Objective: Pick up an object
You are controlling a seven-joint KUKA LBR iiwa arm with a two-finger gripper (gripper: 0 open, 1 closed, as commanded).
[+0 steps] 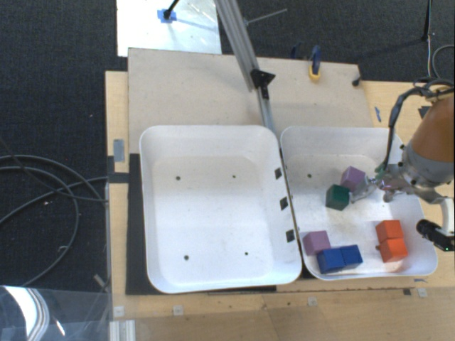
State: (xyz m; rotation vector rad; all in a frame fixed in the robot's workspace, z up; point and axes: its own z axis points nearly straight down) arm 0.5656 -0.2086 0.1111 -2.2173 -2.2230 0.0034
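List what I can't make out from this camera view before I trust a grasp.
- Gripper: fingers too small and blurred to judge, beside the purple block and green block.
- Arm: cut off by the right edge.
- Orange blocks: one piece or two, unclear.

From my remote seat I see dark carpet (57, 62) around a pale wooden table (117, 261). Black cables (43, 190) loop on the floor off its left edge. A white sheet (153, 34) lies beyond the far edge, where a grey pole (238, 34) slants in.
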